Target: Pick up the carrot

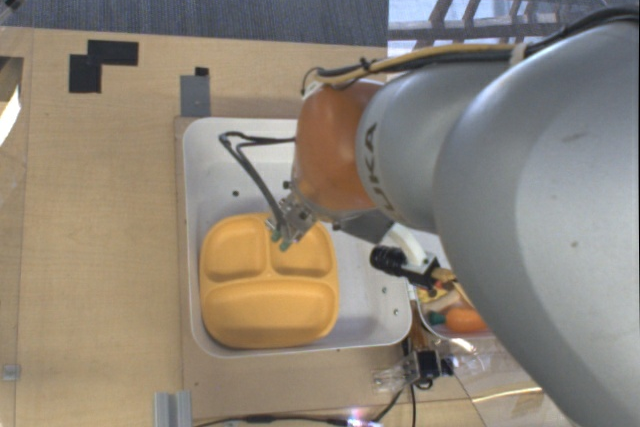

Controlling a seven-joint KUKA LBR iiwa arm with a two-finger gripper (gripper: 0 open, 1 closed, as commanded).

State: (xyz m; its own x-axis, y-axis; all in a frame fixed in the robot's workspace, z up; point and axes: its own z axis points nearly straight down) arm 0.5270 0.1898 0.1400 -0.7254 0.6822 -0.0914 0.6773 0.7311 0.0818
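Note:
An orange, rounded piece that looks like the carrot (463, 320) lies in the right bin (428, 323), mostly hidden under the big grey arm. My gripper (284, 233) hangs over the left bin (205, 165), well to the left of the carrot. Its tip is above the top edge of a yellow divided plate (265, 300), near the ridge between the two upper compartments. The tip is small and dark against the plate, and I see nothing clearly held in it.
The arm and its orange band cover most of the right bin and the left bin's right side. A few small mixed items (445, 287) lie beside the carrot. A thin black cable loop (240, 160) runs across the left bin's upper floor.

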